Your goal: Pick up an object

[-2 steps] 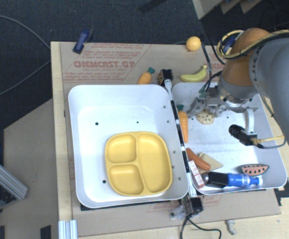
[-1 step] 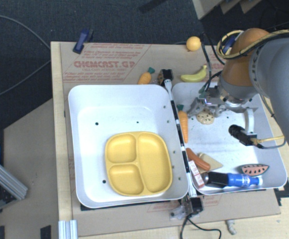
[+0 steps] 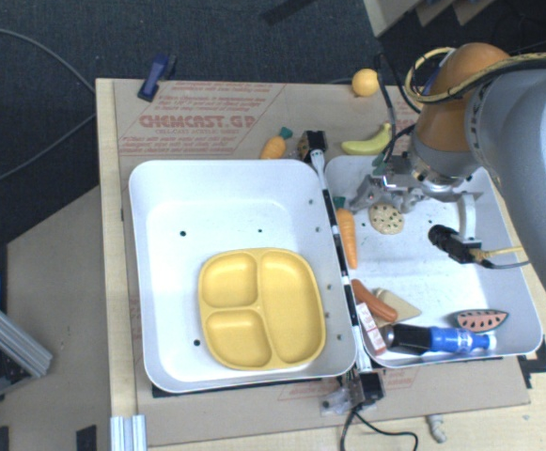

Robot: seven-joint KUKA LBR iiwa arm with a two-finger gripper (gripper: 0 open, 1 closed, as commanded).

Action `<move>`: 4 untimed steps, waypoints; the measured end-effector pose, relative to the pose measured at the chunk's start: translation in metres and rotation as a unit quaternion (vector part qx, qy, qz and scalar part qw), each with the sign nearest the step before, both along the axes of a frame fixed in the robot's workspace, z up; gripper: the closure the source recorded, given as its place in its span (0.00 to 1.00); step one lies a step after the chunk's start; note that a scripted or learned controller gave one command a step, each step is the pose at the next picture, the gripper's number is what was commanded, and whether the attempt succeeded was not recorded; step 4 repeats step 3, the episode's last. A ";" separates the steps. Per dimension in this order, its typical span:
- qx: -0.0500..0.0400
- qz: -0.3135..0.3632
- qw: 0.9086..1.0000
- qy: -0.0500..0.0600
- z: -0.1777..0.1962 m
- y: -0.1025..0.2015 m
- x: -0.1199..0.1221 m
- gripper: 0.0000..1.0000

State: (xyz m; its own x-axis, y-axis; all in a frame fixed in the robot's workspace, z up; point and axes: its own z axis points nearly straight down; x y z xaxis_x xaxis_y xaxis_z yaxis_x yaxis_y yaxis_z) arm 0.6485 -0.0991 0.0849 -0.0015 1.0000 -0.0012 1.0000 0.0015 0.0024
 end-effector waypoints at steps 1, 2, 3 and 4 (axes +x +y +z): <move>0.000 -0.001 1.000 0.002 0.000 -0.001 -0.022 0.00; 0.000 0.000 1.000 0.000 0.000 -0.011 0.000 0.00; -0.001 0.000 1.000 -0.004 0.012 -0.011 0.002 1.00; -0.001 0.000 1.000 -0.004 0.012 -0.011 0.002 1.00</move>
